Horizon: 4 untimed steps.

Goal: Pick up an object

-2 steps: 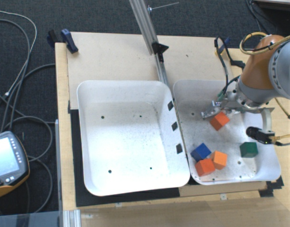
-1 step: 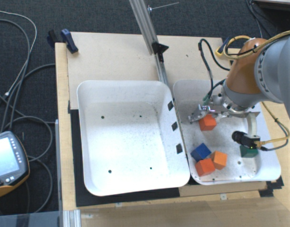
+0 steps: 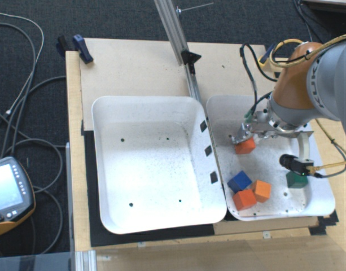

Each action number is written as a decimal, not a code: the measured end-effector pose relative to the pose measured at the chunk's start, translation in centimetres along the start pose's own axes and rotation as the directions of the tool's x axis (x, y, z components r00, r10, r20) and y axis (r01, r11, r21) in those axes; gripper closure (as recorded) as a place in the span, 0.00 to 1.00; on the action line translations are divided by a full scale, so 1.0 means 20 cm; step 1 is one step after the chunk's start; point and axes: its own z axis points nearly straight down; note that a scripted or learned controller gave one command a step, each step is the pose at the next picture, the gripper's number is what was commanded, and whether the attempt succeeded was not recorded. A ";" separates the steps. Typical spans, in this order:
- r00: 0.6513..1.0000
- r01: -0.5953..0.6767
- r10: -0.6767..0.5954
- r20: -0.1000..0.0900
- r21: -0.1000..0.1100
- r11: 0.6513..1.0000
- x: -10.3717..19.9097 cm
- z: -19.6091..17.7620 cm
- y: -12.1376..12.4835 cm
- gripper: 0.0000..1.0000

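Our bench (image 3: 133, 61) is a pale board on a dark carpet floor, with grey cables (image 3: 20, 95) lying off to one side and a blue clamp (image 3: 82, 48) at the far corner. Two white bins sit side by side on it. The left bin (image 3: 105, 114) has nothing but little dark specks on its floor. The right bin (image 3: 316, 196) has the blocks. We see a blue block (image 3: 239, 181) touching a red-orange block (image 3: 245, 199), with an orange block (image 3: 262, 190) just beside them, all near the front edge. A green block (image 3: 297, 180) sits apart, closer to the right wall. One more orange block (image 3: 245, 146) lies farther back in that bin, and our hand (image 3: 242, 135) is right over it. The grey arm (image 3: 325, 83) with its orange band (image 3: 291, 89) bends down from the right to get there. We cannot tell if the hand is wide or narrow, since the metal parts hide that from us, and we cannot tell if the block is held. We think we are at the grabbing step, with the hand low over this block. Next, we think the hand needs to close well around the block and then lift straight up. The block looks tilted a bit, so it might slip out. A slow lift would help us see if it comes along.
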 end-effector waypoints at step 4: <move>1.000 -0.005 0.005 0.003 0.009 1.000 0.12 0.08 -0.10 0.00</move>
